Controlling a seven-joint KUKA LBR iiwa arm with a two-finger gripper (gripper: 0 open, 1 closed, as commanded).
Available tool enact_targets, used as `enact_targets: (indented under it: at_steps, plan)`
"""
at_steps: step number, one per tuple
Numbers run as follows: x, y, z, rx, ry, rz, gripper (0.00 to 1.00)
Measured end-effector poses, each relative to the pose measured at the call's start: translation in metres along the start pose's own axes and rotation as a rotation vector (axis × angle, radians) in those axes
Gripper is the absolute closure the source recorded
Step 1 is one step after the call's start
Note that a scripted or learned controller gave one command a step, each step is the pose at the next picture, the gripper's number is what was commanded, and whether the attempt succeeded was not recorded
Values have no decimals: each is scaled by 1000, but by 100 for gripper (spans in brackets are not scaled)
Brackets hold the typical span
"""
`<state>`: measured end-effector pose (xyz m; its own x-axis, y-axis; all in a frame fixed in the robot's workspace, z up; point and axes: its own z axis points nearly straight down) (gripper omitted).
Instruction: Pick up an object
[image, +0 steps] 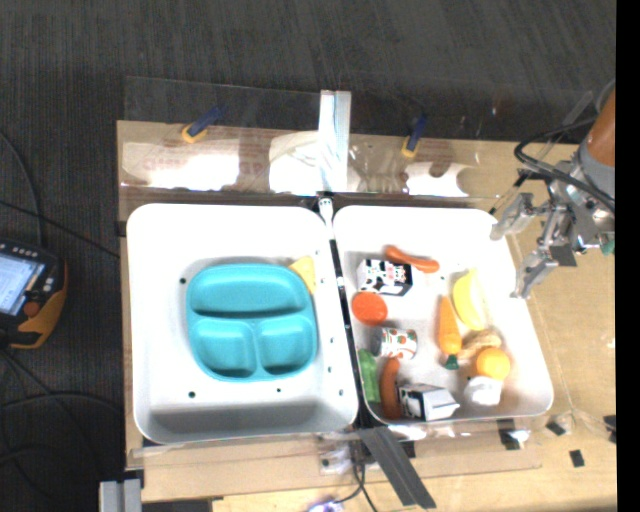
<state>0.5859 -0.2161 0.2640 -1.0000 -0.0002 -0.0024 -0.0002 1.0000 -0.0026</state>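
Observation:
The right bin (520, 330) holds several toy foods: an orange sausage (412, 260), a black-and-white carton (385, 277), a red tomato (368, 307), a carrot (447, 325), a yellow banana (468, 300), a small can (398, 343), an orange (490, 362), a white bottle (483, 390) and a white box (430, 402). My gripper (520, 245) hovers over the bin's right rim, near its top right corner. It is open, with nothing between its fingers (528, 270). The banana lies a short way to its lower left.
The left bin (160, 380) holds a blue divided tray (250, 320) with a yellow piece (303, 270) at its upper right corner. A green item (370, 375) and a brown sausage (390, 385) lie by the bins' shared wall. Clamps and plastic sheeting sit behind both bins.

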Motion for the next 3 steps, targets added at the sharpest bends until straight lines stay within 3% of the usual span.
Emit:
enact_targets:
  at_steps: [1, 2, 3]
  plan:
    - [39, 60, 143, 0, 3, -29, 0]
    - [35, 57, 174, 2, -5, 7, 0]
    - [30, 89, 174, 2, -11, 182, 0]
